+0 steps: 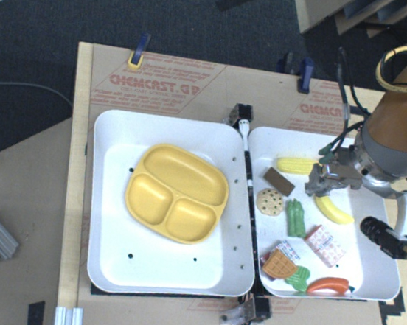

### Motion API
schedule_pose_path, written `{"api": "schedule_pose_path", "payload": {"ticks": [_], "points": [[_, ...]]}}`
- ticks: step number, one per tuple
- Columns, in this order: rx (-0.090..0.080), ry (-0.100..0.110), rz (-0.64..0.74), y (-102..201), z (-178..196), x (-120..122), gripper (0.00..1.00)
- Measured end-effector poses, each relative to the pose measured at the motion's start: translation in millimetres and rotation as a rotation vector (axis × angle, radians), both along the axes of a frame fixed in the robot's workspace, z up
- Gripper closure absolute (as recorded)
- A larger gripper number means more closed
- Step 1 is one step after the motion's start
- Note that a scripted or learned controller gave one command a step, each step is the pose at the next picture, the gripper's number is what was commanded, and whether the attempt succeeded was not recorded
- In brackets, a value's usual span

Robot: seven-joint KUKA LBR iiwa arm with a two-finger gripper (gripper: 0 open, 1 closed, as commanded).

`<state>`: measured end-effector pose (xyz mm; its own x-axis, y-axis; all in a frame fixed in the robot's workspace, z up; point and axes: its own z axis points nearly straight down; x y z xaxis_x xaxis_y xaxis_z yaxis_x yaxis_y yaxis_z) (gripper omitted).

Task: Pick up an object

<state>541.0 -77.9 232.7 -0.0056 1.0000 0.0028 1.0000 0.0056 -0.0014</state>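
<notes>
In the left bin lies a yellow divided plate, its long axis running from upper left to lower right. Behind both bins the tabletop is a brown sheet printed in red with "CHEMCAST GP". In the right bin, going rightward, I see a cookie, a brown block, a waffle, a green piece lying nearly straight up the view, a corn cob lying crosswise, a pink packet whose print is too small to read, and a red pepper. My hand hangs over this bin; I cannot tell whether it is spread or closed. The banana lies just below and right of my hand, its long axis slanting from upper left to lower right.
</notes>
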Motion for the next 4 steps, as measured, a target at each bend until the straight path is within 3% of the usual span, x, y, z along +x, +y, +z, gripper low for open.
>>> {"api": "schedule_pose_path", "payload": {"ticks": [1, 2, 3, 4], "points": [[0.0, 0.002, 0.0, 52, -12, -1, 1.0], [0.0, -0.003, 0.002, 109, 0, -8, 1.0], [-0.002, 0.003, -0.003, 127, -18, -20, 1.0], [-0.003, -0.002, -0.004, 130, -17, -13, 1.0]]}}
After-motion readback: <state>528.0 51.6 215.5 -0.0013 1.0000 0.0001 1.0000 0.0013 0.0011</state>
